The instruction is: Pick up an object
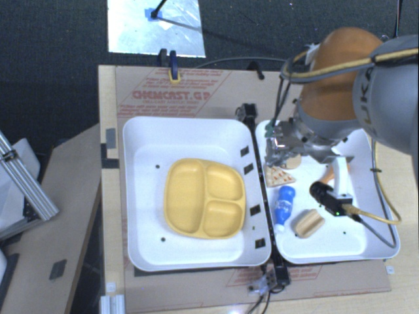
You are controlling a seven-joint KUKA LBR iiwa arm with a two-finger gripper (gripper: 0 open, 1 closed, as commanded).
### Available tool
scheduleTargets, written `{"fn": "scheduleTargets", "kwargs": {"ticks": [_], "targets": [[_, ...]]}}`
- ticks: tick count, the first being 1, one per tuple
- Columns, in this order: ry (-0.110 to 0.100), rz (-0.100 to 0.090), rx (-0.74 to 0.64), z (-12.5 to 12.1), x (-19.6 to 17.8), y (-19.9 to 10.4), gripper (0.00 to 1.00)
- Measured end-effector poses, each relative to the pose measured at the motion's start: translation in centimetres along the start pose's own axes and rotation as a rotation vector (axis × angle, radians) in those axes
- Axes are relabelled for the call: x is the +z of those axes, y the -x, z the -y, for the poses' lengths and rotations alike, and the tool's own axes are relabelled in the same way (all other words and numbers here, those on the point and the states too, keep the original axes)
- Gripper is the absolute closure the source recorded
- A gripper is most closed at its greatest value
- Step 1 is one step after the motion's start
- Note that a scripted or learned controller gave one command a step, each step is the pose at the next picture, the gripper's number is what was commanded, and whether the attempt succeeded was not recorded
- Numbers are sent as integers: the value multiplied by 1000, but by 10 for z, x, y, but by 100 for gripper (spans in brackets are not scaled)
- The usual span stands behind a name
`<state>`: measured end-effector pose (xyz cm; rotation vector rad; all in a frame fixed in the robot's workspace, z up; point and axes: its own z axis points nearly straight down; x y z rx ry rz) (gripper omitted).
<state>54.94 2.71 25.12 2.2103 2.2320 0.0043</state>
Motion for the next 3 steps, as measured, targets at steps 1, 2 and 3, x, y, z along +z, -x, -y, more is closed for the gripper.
{"fn": "scheduleTargets", "kwargs": {"ticks": [1,2,3], "targets": [[-3,0,0,8,26,-49,100],[-3,0,2,15,34,-82,100],[-2,1,5,14,34,-80,0]]}}
